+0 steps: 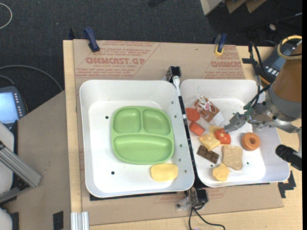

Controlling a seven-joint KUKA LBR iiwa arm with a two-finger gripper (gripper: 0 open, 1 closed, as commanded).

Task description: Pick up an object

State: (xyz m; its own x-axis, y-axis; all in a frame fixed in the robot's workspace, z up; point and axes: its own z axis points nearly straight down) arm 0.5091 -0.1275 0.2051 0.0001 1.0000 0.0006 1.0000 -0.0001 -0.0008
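Brown board [144,56] carries 2 white bins. Left bin [91,128] holds a green divided plate [142,134] and a yellow piece [164,172]. Right bin [268,171] holds toy food; the gripper [233,123], fingers spread, hangs just above a tomato [222,136], gripping nothing.

You see the green divided plate [142,141] lying flat in the left white bin [91,128]. Behind that plate, two blue clamps [91,39] [220,43] grip the far edge of the printed brown board [120,61]. Left of the plate, off the bench, a small lit screen [9,106] glows.
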